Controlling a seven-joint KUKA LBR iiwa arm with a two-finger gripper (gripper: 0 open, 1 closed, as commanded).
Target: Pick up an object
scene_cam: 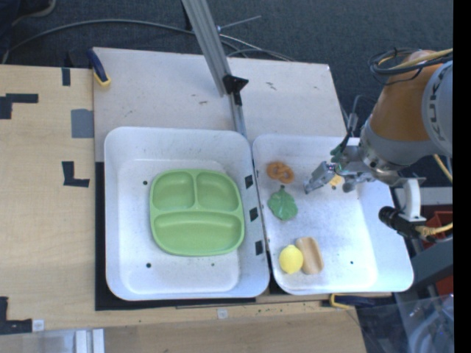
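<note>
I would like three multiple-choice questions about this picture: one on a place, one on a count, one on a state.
1. Where is the green plate?
A. left bin
B. right bin
C. on the bench

2. How many small things lie in the right bin?
A. two
B. four
C. six

3. Where is the claw?
A. over the right bin
B. over the green plate
C. outside both bins

Answers:
1 A, it fills the left bin.
2 B: pretzel, leaf, lemon, bread roll.
3 A, right of the pretzel.
</note>
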